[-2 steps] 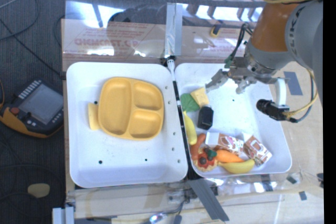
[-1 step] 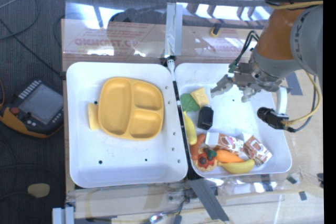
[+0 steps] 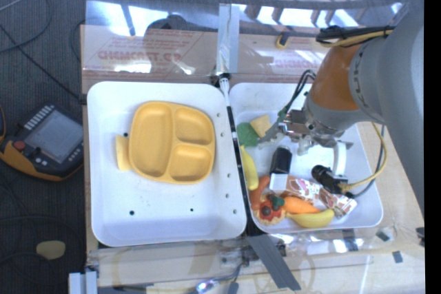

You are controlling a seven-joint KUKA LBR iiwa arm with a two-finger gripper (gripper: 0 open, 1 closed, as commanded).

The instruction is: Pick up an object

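My gripper (image 3: 309, 163) hangs low over the right bin (image 3: 365, 206), near its middle, and its fingers stand spread apart. One finger (image 3: 280, 163) is dark, the other (image 3: 339, 159) is white, and bare bin floor shows between them. Toy foods lie around it: a green piece (image 3: 247, 134) and a pale yellow block (image 3: 260, 124) to the upper left, and a yellow banana (image 3: 249, 169) along the left wall. In front lie a carrot (image 3: 300, 205), a second banana (image 3: 313, 219), a red and orange piece (image 3: 271, 207) and a printed packet (image 3: 307, 188).
The left bin (image 3: 138, 217) holds a yellow divided plate (image 3: 172, 141) with a small yellow piece (image 3: 122, 153) at its left side. Cardboard (image 3: 151, 55) and shiny rails stand behind the bins. A handheld controller (image 3: 45, 141) lies on the floor at the left.
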